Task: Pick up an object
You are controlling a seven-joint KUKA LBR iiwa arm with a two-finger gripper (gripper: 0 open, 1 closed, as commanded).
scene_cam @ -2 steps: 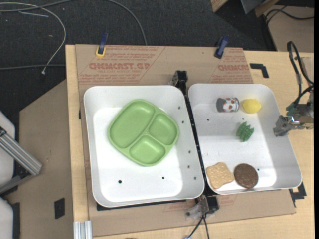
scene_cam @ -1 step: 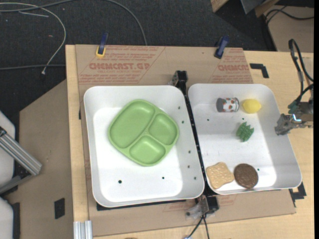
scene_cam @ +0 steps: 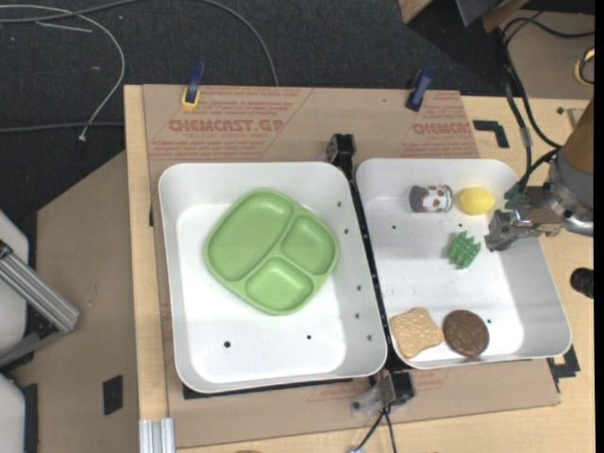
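Observation:
The right bin (scene_cam: 538, 291) holds several small items. A grey and white can (scene_cam: 430, 198) lies near its back wall, with a yellow lemon (scene_cam: 477, 201) beside it. A small green toy (scene_cam: 463, 250) sits mid-bin. At the front lie a tan cracker (scene_cam: 416, 332) and a round brown cookie (scene_cam: 466, 333). My gripper (scene_cam: 497, 233) reaches in from the right. It hangs just right of the green toy and below the lemon, and nothing shows in its grasp.
The left bin (scene_cam: 189, 281) carries a green divided plate (scene_cam: 272, 250). Both bins rest on a cardboard sheet (scene_cam: 236, 125) held by blue clamps (scene_cam: 194, 84). Cables and boxes lie beyond the bench at the back.

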